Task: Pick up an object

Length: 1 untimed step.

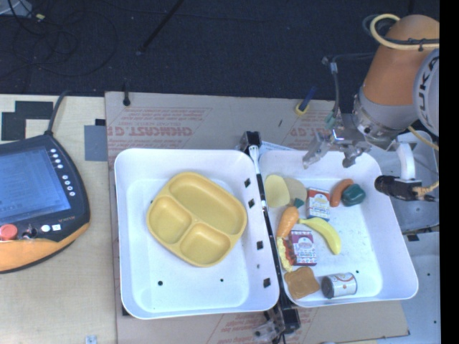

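Two white bins (136, 192) (387, 264), one yellow divided tray (197, 217), one banana (324, 233), two carrots (287, 221) (340, 191), two small cartons (318, 203) (302, 248), one can (338, 286), one toast slice (303, 282); one tablet pendant (36, 192)

Glossy plastic yellow tray (197, 218) (smooth) in a matt white bin (136, 264).

We see the arm (401, 56) cut off by the right edge. The handheld control tablet (36, 199) runs off the left edge, its screen text too small to read. The yellow strip (282, 253) lies partly hidden under the red packet (302, 248). Labels on the small carton (318, 203) and the can (338, 286) are too small to read.
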### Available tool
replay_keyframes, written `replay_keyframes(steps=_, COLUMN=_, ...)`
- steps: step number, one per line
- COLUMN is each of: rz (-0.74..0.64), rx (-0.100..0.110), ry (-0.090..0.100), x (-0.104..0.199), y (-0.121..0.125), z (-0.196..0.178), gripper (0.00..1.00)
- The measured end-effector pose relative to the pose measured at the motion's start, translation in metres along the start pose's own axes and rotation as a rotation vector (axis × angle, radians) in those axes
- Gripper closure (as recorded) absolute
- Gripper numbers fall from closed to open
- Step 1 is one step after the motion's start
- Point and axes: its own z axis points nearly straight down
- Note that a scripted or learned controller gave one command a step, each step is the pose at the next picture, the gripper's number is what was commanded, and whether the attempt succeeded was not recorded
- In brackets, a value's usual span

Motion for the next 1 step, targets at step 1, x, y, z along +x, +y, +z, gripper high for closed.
replay_keyframes(steps=1, rz=0.003, rx=0.001, ry=0.000, x=-0.0622, y=-0.0178, z=0.1079, gripper=0.00)
